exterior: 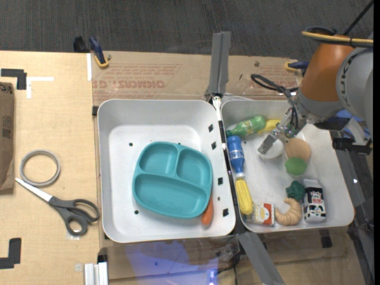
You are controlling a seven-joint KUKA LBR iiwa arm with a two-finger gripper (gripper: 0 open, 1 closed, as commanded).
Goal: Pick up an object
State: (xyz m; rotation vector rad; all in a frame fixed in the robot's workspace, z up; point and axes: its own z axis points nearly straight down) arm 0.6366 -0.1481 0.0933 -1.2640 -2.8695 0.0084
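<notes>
Where the arm (341,79) reaches in from the right, its gripper (279,136) hangs low over the upper part of the right bin (343,186). The fingers (268,143) sit close to a small white cup-like item (270,151), but whether they are parted or closed on anything cannot be told from this angle.

Right bin contents: a green bottle (248,126) and a yellow piece (272,124) along the top; a blue bottle (235,154) and an ear of corn (243,196) against the left wall; a tan egg-shaped object (298,149) just right of the fingers, a green ball (295,166) touching it below; a dark green toy (295,190), a croissant (289,212), a small red and white carton (263,214) and a black and white carton (314,205) near the bottom.

Left bin (113,159): a teal divided plate (172,180), with a carrot (207,214) at its lower right edge.

On the table (47,230): scissors (62,206) and a roll of tape (40,167), well apart from both bins.
</notes>
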